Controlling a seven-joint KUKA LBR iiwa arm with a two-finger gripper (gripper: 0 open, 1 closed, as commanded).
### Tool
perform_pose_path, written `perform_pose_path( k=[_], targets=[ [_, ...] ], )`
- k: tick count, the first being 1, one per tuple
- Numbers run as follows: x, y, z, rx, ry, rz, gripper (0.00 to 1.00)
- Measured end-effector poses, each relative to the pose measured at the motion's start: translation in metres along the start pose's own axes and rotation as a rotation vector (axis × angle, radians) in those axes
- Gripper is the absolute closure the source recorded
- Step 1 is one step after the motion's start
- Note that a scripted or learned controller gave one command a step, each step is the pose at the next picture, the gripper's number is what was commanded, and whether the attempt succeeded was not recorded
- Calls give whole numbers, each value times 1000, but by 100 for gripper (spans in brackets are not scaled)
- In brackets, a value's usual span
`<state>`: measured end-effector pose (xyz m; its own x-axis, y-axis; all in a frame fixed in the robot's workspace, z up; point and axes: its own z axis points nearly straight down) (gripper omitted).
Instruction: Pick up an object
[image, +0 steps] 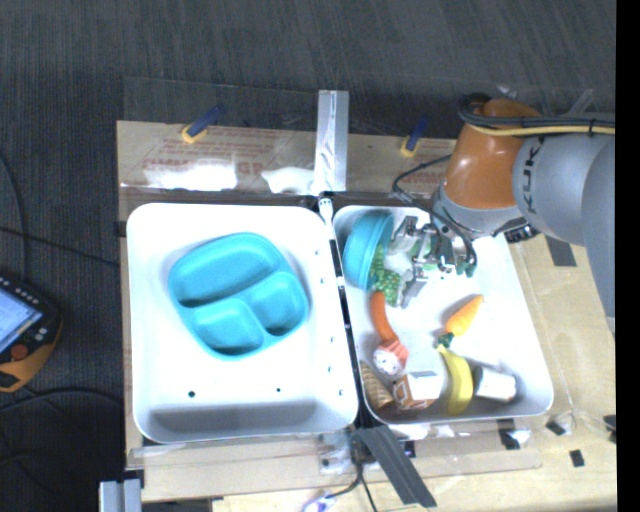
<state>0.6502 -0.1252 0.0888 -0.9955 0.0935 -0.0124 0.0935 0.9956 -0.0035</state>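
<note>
**Arm's down in the right bin, still looks like the reaching stage**

Camera view: the end effector (432, 252) sits low over the far part of the right bin (530, 330), with the grey arm and its orange band (480, 170) coming in from the right. It's right beside a small green leafy thing (386, 272) and the tilted blue bowl (362, 248) leaning by the wall between the bins. Honestly can't tell if it's open or clamped, too much metal clutter at that spot, and I see nothing clearly gripped.

My guess: this is the approach/descend step, nothing picked yet. Candidates are all in the right bin: the green thing closest, an orange-red sausage-looking piece (381, 314) just nearer, a carrot (462, 314) toward the right, and a banana (457, 380) in the near pile with a white bottle (495, 385). Next move probably needs a clean close on one item, then a straight lift.

Room-wise it's tight. The bowl and the divider wall crowd the left side, and the far rim is close behind. The middle of the right bin has bare floor. The left bin (150, 330) holds a blue divided tray (238, 290), well apart from all this. The tabletop (570, 300) edge runs just right of the bin.
</note>
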Motion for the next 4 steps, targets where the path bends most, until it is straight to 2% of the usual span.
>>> perform_pose_path(
  k=[1,2,3,4],
  targets=[
    [45,-39,-1,-1,3,-8,0],
    [82,12,-2,-2,-1,139,0],
    [13,-38,0,-2,3,-28,0],
    [88,-61,-2,-1,4,-93,0]
  ],
)
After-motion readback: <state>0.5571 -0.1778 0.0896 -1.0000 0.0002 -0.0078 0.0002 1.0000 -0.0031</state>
